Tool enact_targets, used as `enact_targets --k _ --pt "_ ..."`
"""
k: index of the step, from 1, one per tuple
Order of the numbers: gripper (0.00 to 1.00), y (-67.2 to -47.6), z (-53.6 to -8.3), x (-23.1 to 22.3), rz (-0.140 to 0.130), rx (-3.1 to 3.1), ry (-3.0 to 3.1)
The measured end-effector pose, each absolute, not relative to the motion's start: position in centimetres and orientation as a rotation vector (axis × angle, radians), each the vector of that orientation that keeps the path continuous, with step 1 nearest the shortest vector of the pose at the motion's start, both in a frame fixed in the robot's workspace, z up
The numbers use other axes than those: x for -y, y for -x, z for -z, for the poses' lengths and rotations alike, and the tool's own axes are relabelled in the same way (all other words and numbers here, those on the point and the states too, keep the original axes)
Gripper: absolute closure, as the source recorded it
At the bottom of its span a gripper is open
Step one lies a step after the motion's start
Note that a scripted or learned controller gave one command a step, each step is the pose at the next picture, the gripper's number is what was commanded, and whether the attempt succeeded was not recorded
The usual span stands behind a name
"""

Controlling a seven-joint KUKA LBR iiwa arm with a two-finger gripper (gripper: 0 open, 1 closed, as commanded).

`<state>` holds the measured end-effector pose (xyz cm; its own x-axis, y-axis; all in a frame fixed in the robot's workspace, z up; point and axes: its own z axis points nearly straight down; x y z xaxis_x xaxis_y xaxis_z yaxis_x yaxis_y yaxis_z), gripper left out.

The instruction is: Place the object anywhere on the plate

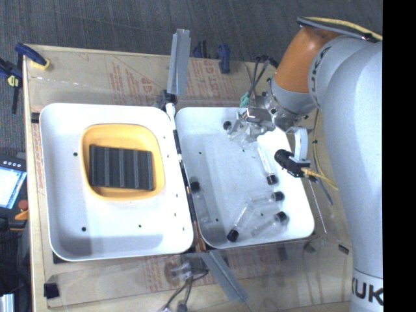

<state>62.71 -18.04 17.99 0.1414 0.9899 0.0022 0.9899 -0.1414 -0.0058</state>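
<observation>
Gripper [250, 119] low over far edge of right bin [214, 174]; finger state: cannot tell. Clear tubes [260, 216] lie nearer camera, apart from it. Plate [123, 161] far left in left bin [65, 233]. Step looks like picking; next: secure tube, carry left.

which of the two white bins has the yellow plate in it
The left bin, away from the arm, holds the yellow plate; the right bin holds clear vials with black caps.

my grey arm reaches in from the right, orange band above the wrist, tool [250, 123] low at the far side.
</observation>
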Motion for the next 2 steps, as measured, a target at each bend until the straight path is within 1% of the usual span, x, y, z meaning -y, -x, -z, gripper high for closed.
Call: enact_targets --k 1,2 --pt "1.0 -61.7 -19.9 11.7 -0.004 2.24 2.196" --pt "1.0 -62.4 -19.1 3.1 -0.004 2.304 2.129"
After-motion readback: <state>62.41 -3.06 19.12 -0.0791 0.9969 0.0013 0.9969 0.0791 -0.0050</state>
